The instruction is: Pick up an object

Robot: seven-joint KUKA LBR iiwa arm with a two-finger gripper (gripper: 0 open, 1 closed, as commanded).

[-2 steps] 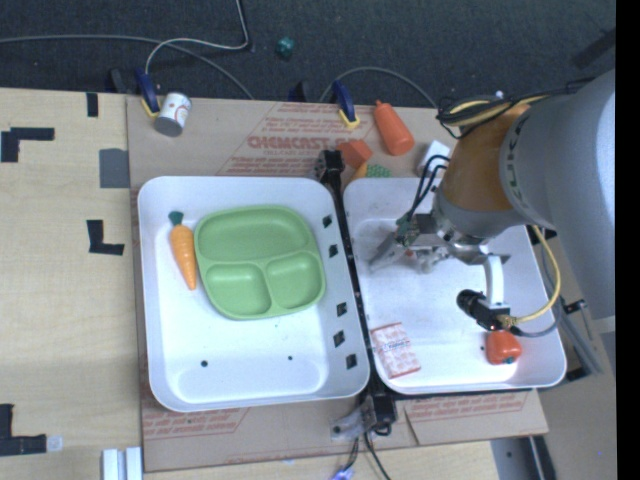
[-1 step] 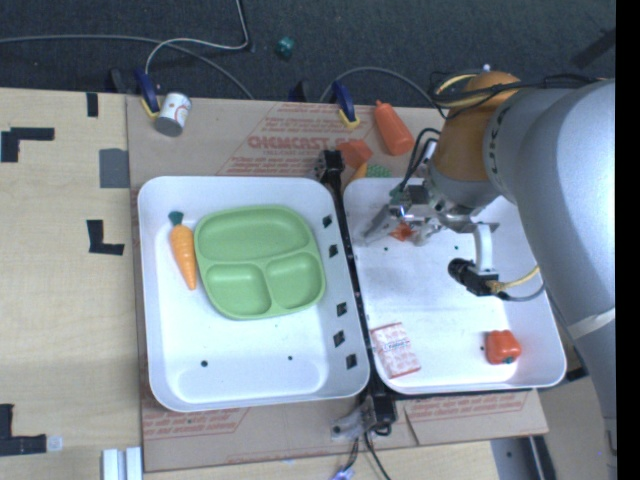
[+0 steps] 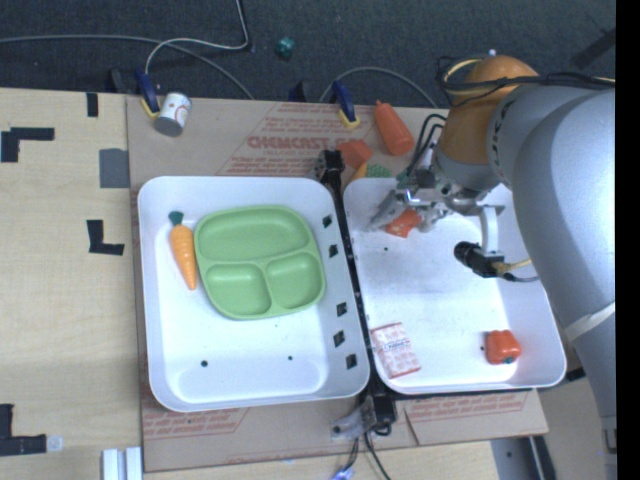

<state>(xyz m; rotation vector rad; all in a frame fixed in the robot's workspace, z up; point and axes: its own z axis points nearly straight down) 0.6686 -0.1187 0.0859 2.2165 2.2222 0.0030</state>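
One camera view, looking down: the hand (image 3: pixel 405 211) is low in the right bin (image 3: pixel 455 298) near its far wall, fingers pinching a small orange-red piece (image 3: pixel 402 226) that shows between their tips. Well toward the near corner from the hand lies an orange block (image 3: pixel 502 345), with a printed packet (image 3: pixel 395 349) near the divider. My worry is that shallow pinch: lift fast and the piece could slip out.

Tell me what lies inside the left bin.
The left bin holds a green divided plate and, beside it on the view's left, a toy carrot. Whatever is beneath the plate is covered.
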